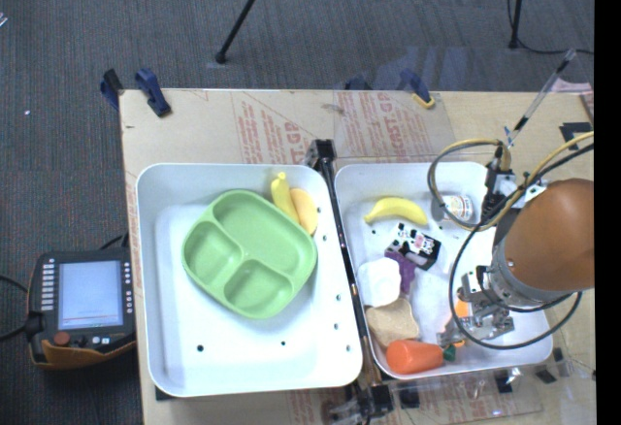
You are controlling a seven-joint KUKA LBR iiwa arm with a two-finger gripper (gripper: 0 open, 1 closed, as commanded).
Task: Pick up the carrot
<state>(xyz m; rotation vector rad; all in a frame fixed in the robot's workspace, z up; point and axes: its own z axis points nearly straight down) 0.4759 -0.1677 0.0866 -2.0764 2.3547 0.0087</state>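
The carrot (415, 356) is orange with a small green top. It lies flat against the front wall of the right bin (383, 182), green end pointing right. My gripper (477, 319) hangs over the front right part of that bin, just above and to the right of the carrot's green end. The carrot rests on the bin floor, apart from the gripper. The arm's orange band and wrist hide much of the gripper from above.
The right bin also holds a banana (396, 211), a black-and-white toy (413, 245), a purple piece (404, 270), a white lump (379, 282), a tan slice (393, 322) beside the carrot and a silver can (460, 209). A green divided plate (250, 254) and yellow pieces (294, 203) sit in the left bin (160, 316).
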